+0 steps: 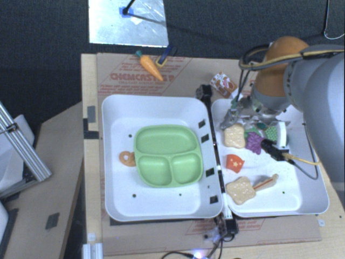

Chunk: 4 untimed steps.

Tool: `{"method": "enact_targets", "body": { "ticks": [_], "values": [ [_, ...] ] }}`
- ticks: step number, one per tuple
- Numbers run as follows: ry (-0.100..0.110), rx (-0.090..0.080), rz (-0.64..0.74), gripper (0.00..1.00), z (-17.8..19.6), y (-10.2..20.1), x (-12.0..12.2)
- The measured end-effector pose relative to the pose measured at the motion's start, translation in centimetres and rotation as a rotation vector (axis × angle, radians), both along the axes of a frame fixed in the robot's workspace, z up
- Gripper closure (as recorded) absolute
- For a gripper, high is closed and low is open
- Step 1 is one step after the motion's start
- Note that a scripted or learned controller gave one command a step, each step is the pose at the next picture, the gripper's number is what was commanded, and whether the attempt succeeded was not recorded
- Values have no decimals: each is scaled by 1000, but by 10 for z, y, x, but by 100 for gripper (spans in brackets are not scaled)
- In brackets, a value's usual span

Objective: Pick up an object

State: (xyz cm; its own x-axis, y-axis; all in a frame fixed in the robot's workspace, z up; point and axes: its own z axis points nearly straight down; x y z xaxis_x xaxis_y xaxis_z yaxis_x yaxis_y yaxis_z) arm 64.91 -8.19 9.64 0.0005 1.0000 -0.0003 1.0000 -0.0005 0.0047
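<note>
Camera view: my gripper [241,122] hangs just above the cracker [234,137]; whether it is clenched, I cannot tell.

A thick, rounded grey arm [318,85] with an orange band [280,63]; dark cables [253,55] loop beside the band, above a metal tool [245,115].

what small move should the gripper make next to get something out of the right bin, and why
Probably a short, straight descent onto the pale cracker-like piece. The gripper hangs over the back of the right bin, right at that piece's far edge, and nothing shows between its fingers. The purple grapes lie close beside it, so a sideways shift risks nudging them instead.
</note>
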Motion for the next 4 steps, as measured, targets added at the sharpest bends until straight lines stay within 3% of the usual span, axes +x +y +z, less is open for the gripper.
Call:
{"method": "enact_targets", "body": {
  "ticks": [2, 3, 4],
  "values": [
    [-2, -1, 1, 100, 106, -12, 0],
    [1, 0, 4, 100, 130, -12, 2],
    [2, 2, 9, 100, 127, 32, 6]
  ]
}}
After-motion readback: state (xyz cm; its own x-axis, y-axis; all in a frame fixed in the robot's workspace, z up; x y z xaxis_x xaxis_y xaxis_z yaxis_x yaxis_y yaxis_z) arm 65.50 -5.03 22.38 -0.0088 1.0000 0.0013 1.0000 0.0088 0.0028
